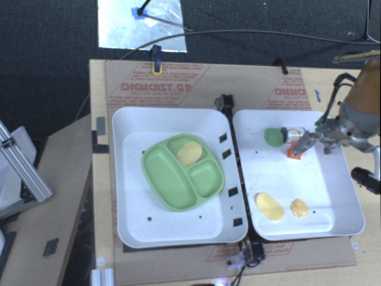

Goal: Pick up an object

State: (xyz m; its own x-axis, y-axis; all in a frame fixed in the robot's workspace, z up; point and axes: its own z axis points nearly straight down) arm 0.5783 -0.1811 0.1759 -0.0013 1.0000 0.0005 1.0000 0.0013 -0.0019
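My gripper (pixel 302 143) reaches in from the right over the back part of the right bin (pixel 333 183). Its tip is down beside a small orange-red object (pixel 293 153) and a silvery piece (pixel 292 134). A green ball (pixel 274 136) lies just left of them. Nearer the front of the same bin are a yellow lump (pixel 269 207) and a smaller yellow piece (pixel 299 207). I cannot tell whether the gripper holds the orange-red object or only touches it.
The left bin (pixel 128 159) holds a green divided plate (pixel 178 174) with a pale yellow object (pixel 190 153) in its back compartment. Black clips (pixel 229 154) run down the seam between the bins. The bench continues behind both bins.
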